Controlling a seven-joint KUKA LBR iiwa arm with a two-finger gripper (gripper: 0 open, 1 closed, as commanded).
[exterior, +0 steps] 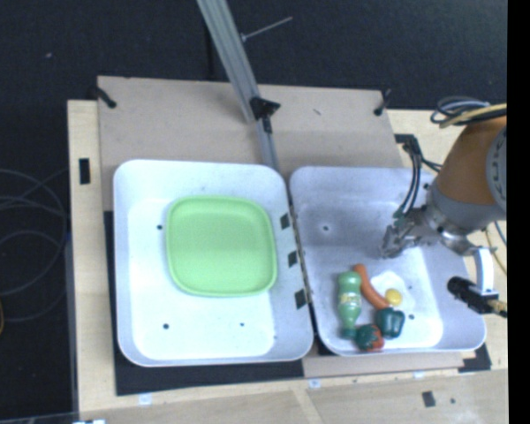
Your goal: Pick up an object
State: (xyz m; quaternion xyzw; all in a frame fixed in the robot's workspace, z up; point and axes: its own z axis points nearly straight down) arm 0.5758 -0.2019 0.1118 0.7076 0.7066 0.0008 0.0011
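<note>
A: Where is the gripper [395, 242], and what do its fingers do?

B: It hangs over the right bin [336, 193], at the upper part of the bin floor. The picture is too small there, so I cannot tell if it is released or clenched. I see nothing between the fingers.

A: What lies nearest to it?

B: Just below it, a group of small toys near the bin's front edge. An orange carrot-shaped piece [371, 285] is closest, then a white and yellow fried-egg piece [390, 287] beside it. To the lower left stands one pale green bottle-like piece [349, 297]. Farther below are two dark green pieces [380, 328], one with some red under it. So I count five things.

A: Any writing on them?

B: None that I can read.

A: And open room?

B: The bin floor to the gripper's left is bare up to the wall. Well to its left, the left bin [141, 263] holds one green plate [221, 246].
</note>
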